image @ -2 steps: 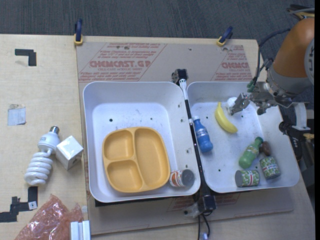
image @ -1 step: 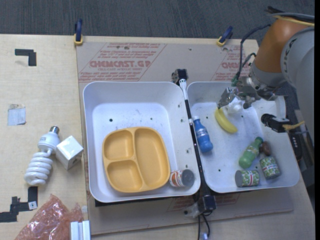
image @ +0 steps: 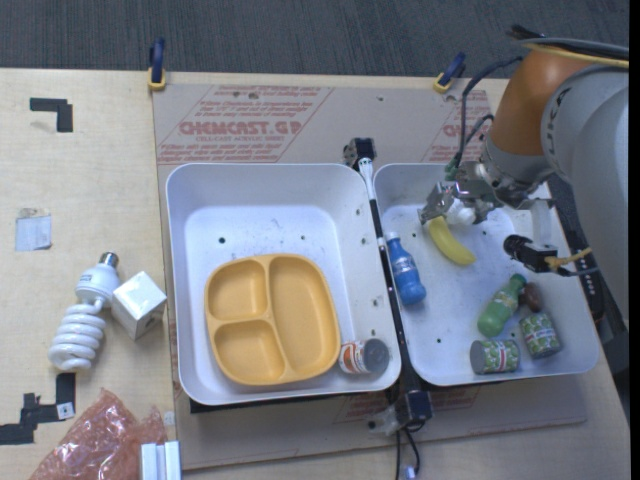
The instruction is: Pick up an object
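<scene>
Camera view: the grey arm with its orange band (image: 525,93) comes in from the upper right of the frame. Its gripper (image: 447,205) sits low over the upper part of the right bin (image: 450,313). Whether it is wide or narrow cannot be told from here. It sits right at the upper end of a banana (image: 452,245), which lies on the bin floor slanting down to the right. Nothing shows clearly that the banana is gripped.

To the left of the banana, a blue bottle (image: 406,272) lies along the bin's left wall. In the lower right of this bin, a green bottle (image: 499,310) lies tilted, with two green cans just below it, one (image: 495,357) to the left and one (image: 540,335) to the right.

The left bin (image: 178,268) holds a yellow divided plate (image: 270,320). A small jar with a grey lid (image: 364,357) lies on its side against the plate's lower right edge.

Outside the bins, at the left of the frame, a spiral light bulb (image: 80,320) lies beside a white cube (image: 139,304). A red mesh bag (image: 100,440) fills the lower left corner.
</scene>
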You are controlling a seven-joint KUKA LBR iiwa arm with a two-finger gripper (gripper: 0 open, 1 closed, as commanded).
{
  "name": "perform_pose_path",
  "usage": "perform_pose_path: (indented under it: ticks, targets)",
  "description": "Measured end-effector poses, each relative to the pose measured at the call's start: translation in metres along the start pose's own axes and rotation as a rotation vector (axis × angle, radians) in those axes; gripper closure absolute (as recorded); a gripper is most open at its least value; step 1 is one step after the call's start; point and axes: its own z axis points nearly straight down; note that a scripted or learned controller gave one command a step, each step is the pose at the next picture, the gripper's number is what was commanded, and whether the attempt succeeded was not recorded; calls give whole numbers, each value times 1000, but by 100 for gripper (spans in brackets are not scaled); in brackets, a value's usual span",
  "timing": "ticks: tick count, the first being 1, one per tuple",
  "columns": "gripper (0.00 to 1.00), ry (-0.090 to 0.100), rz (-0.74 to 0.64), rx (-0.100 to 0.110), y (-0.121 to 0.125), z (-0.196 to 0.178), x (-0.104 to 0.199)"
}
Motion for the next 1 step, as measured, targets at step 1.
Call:
perform_pose_path:
  ticks: [1]
  targets:
    - [100,-1,-2,1,0,-10,0]
